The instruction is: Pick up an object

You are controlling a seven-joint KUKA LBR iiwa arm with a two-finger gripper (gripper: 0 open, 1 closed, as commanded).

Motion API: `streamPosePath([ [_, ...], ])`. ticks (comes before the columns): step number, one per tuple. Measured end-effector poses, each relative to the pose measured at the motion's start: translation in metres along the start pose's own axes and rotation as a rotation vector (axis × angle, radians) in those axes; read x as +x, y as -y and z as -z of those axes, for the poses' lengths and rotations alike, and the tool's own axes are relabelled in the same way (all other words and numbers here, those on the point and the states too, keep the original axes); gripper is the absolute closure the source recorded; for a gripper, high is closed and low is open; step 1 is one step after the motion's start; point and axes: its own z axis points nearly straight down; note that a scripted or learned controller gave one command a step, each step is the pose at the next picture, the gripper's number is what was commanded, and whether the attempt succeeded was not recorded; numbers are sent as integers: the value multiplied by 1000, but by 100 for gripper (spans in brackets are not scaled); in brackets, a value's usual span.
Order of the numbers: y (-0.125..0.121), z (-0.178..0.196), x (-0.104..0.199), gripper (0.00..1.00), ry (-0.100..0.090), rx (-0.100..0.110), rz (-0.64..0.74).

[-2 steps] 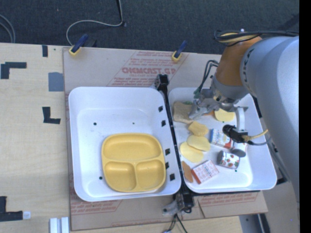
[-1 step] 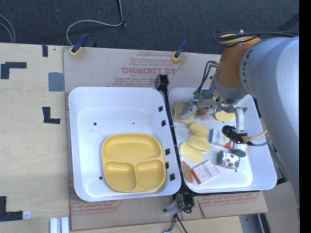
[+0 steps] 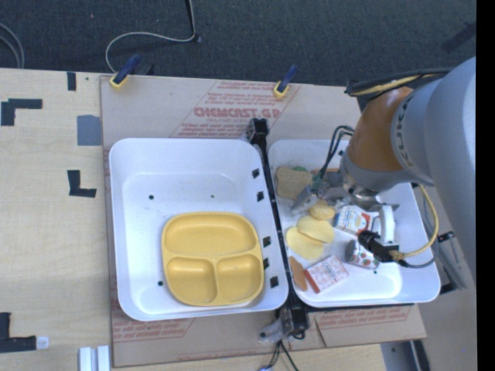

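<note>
Red block lettering reading "CHEMCAST GP" runs across the brown cardboard sheet point(image 3: 232, 110) that lies under the two white bins on the worktop, just above the left bin; smaller red lines of print above and below it are too fine to make out. More red print shows on the cardboard's lower edge, beneath the bins, also unreadable. In the right bin, a small white packet with red and orange markings point(image 3: 354, 220) and a red-and-white printed packet point(image 3: 328, 273) carry labels, but their wording is too small and blurred to read.
</note>
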Motion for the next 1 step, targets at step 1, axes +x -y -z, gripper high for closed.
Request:
streamPosePath([
  [1,-1,10,-1,100,1,2,1],
])
